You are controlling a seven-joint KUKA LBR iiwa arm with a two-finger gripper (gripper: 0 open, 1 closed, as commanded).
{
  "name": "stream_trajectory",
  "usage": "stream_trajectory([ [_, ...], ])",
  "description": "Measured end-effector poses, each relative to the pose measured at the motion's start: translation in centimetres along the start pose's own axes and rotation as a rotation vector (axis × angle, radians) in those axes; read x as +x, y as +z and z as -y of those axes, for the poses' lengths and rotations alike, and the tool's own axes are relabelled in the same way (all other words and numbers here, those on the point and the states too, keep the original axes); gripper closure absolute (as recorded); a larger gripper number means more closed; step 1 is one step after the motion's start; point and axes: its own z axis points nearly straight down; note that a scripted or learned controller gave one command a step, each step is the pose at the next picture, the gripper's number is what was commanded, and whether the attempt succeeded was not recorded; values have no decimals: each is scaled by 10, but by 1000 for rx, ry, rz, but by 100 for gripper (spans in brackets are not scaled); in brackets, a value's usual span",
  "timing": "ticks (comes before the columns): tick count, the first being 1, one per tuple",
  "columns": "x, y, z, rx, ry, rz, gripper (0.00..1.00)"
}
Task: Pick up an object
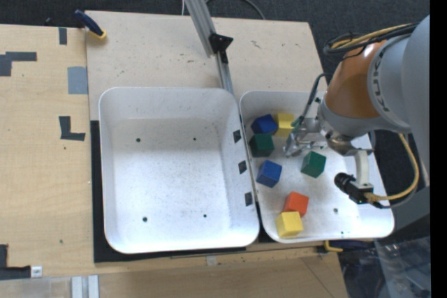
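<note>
Your arm point(391, 80) enters from three o'clock, its orange band point(349, 84) bent down toward the wrist. The gripper point(297, 144) hangs low, pointing toward nine o'clock. It looks tilted slightly, though the slanted view leaves that uncertain.

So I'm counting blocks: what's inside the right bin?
Seven blocks show in the right bin: two blue, two green, two yellow, one orange. The arm covers the bin's upper right.
</note>
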Motion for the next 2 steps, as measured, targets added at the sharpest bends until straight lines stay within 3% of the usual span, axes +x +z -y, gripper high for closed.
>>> stream_trajectory([
  [1, 4, -43, -3, 17, -1, -7, 100],
  [2, 4, -96, -6, 14, -1, -6, 100],
])
